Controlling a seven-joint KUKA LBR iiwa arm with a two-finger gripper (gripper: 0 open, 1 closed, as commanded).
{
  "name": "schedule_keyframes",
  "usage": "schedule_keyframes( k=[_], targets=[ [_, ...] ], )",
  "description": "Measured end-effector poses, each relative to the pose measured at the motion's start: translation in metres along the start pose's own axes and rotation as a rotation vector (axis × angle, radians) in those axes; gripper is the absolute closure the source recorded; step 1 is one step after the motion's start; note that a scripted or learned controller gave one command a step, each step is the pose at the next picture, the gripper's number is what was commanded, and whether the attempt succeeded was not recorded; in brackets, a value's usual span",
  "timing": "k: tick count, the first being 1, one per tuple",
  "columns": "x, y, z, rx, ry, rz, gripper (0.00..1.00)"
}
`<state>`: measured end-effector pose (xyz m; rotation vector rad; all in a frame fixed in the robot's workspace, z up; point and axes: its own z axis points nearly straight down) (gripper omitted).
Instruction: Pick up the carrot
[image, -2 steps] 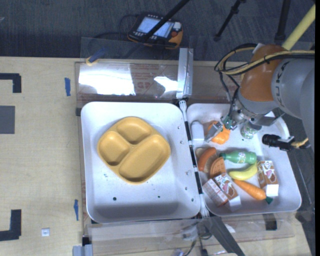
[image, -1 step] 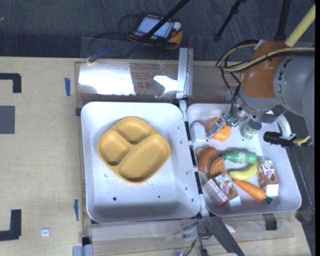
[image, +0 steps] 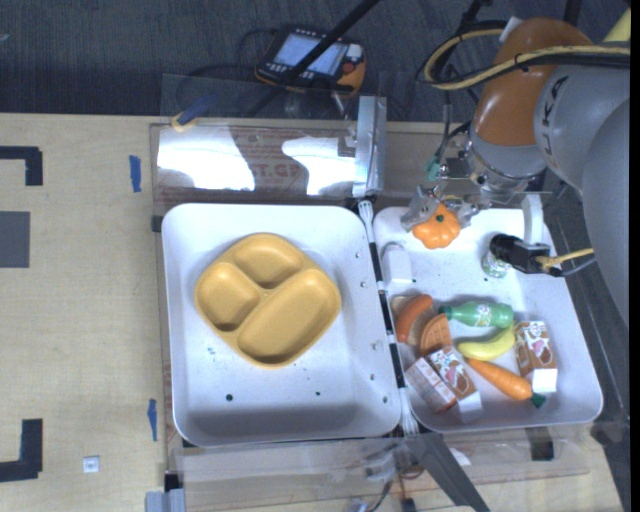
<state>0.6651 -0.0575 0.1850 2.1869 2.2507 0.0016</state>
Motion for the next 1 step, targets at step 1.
schedule_keyframes(
  k=[1],
  targets=[
    [0.0977, 0.0044, 0.0003, 0.000, 0.001, 0.154, 1.00]
  ],
)
